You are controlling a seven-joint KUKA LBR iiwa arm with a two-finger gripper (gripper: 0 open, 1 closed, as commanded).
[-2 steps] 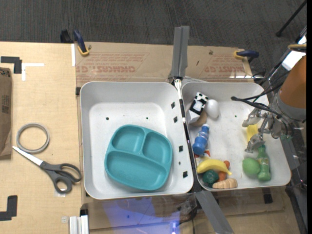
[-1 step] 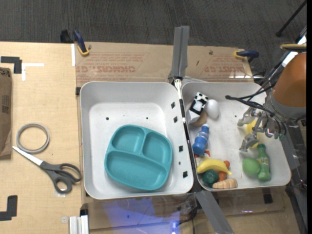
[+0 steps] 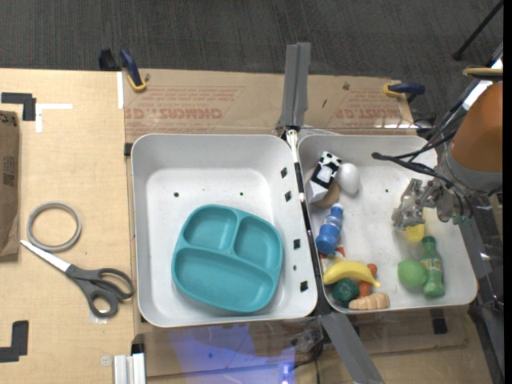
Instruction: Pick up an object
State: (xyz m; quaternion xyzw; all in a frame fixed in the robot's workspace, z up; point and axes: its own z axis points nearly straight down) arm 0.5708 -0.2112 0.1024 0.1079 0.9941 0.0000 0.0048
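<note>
The jaws (image 3: 411,214) are hanging low in the right bin (image 3: 376,154), whether apart or together one cannot tell, directly above a small yellow piece (image 3: 414,232) on the bin floor. Crowding nearby are a green bottle (image 3: 432,269) lying with its long axis running toward the near wall, and a round green fruit (image 3: 411,274) touching it. Along the divider are sitting a blue bottle (image 3: 330,230), a curved banana (image 3: 350,273) and a white egg (image 3: 349,177). A smooth teal sectioned plate (image 3: 230,258) is resting in the left bin (image 3: 160,166); scissors (image 3: 84,277) are lying on the table (image 3: 56,326).
</note>
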